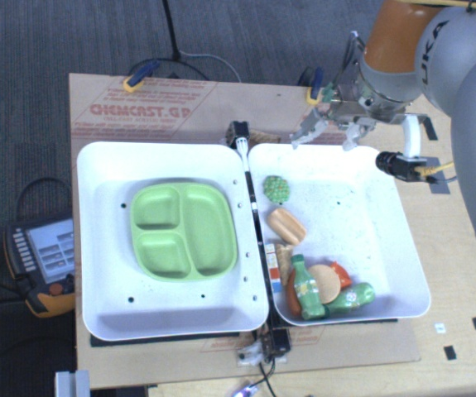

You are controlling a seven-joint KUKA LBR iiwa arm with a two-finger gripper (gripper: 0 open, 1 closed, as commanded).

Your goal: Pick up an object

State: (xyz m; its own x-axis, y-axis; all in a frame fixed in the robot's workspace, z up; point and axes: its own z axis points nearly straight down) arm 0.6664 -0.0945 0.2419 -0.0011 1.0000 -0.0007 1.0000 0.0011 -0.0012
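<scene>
We are at the approach step: our gripper, fingers spread and holding nothing, hovers over the right bin's far rim. Next, descend onto the green ball nearby.

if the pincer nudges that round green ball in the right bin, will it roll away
Probably. The green ball looks round with a bumpy skin, lying loose on the bin floor, so it may roll some before settling. It looks small and likely light, possibly slipping between closing fingers.
</scene>
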